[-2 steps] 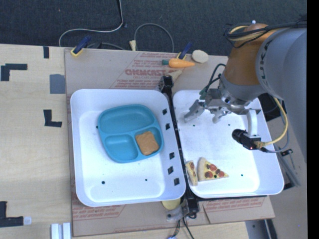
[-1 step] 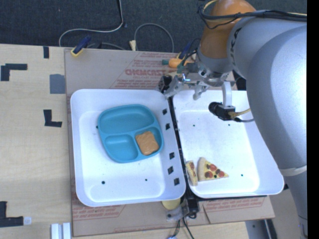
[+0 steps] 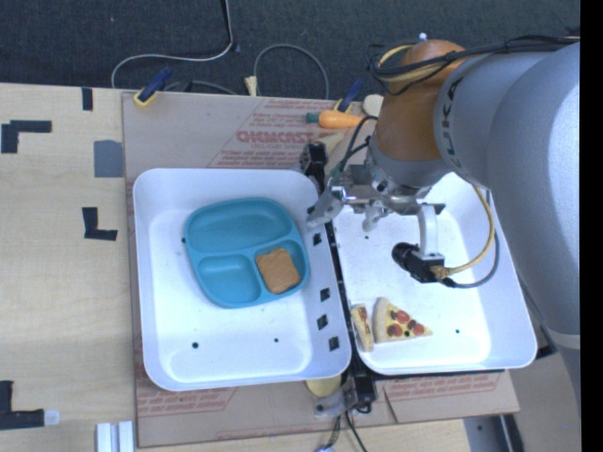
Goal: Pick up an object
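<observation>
Closest to the lens is my big grey arm with its orange band (image 3: 415, 111), coming in from the right and hanging over the far part of the right-hand shallow white bin (image 3: 513, 347). Below the wrist I see the two-finger gripper (image 3: 377, 205) above that bin's far-left corner, beside the wall shared by the bins; from this angle I cannot tell how its jaws stand, and I see nothing caught in it.

In the same bin, at the near-left, lies a toy pizza slice with red dots (image 3: 400, 323), with a small tan toy piece (image 3: 361, 326) just beside it against the wall. In the left white bin (image 3: 151, 281) sits a teal divided plastic plate (image 3: 236, 243), and a brown square toast-like piece (image 3: 279, 270) rests in its near-right compartment.

I judge the pizza slice the likeliest target: probably light, stiff plastic, flat and somewhat slippery. I'd pinch it across its narrower width, near the crust.
</observation>
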